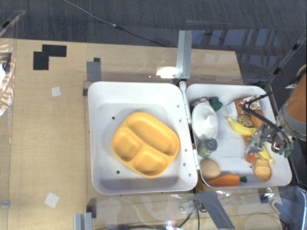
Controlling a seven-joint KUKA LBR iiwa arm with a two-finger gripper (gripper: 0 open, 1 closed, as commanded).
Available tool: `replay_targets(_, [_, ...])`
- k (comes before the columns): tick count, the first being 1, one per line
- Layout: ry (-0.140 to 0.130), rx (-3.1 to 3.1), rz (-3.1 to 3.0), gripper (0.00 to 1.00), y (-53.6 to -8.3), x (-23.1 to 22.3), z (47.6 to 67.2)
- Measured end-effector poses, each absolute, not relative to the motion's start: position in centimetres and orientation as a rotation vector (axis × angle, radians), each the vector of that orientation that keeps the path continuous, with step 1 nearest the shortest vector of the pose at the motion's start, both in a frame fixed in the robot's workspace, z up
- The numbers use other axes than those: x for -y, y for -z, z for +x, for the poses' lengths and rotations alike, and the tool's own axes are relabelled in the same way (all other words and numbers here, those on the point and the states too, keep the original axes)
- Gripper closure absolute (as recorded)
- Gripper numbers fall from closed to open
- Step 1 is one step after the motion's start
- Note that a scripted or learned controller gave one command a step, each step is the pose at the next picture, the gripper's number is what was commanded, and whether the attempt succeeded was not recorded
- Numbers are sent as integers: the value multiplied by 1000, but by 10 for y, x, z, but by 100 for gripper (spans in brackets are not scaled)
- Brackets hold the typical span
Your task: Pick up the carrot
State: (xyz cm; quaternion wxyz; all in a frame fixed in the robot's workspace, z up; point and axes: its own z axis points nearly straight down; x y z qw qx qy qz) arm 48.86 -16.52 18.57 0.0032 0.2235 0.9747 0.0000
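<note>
The carrot (pixel 224 179) is orange with a small green stub at its right end. It lies flat along the front wall of the right bin (pixel 288 176). My gripper (pixel 255 146) hangs over the right part of that bin, above a small red and yellow piece of toy food (pixel 251 157). It is up and to the right of the carrot, apart from it. Nothing of the carrot is covered.
The right bin also holds a white bowl (pixel 205 120), a banana (pixel 239 127), a small can (pixel 207 147), a round brown bun (pixel 209 168), a cookie (pixel 246 120) and a tan roll (pixel 262 169) beside the carrot. In the left bin (pixel 96 143) rests a yellow divided plate (pixel 145 143).
</note>
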Motion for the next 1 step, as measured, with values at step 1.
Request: replay_targets(1, [5,-3050,654,100,-340,207,504])
